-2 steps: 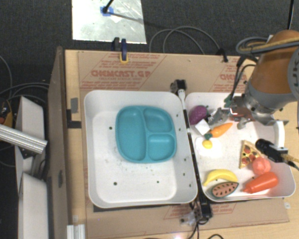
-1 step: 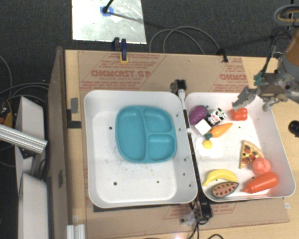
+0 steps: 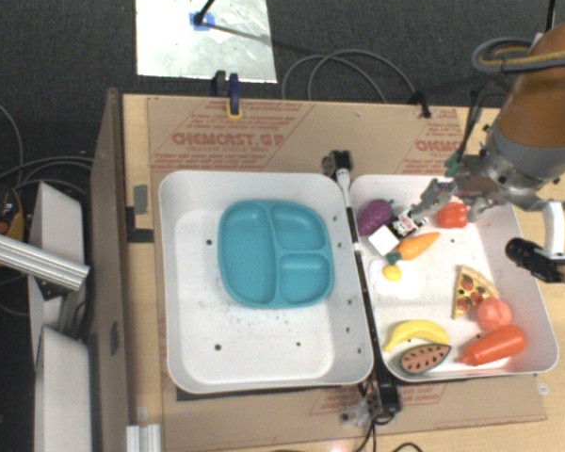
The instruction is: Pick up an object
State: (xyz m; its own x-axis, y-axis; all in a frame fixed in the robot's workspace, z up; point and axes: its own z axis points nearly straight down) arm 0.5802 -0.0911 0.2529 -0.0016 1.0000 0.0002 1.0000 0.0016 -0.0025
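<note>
The hand [image 3: 410, 222] hangs low at the right bin's [image 3: 537, 323] far left, beside the purple toy [image 3: 374, 217] and carrot [image 3: 418, 245]; its grip cannot be told.

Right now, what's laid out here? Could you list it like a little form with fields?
left bin: a teal divided plate
right bin: toy food, including a purple eggplant, carrot, pizza slice, banana, watermelon slice
gripper: low over the right bin's far end, by the eggplant
held: nothing visibly
</note>
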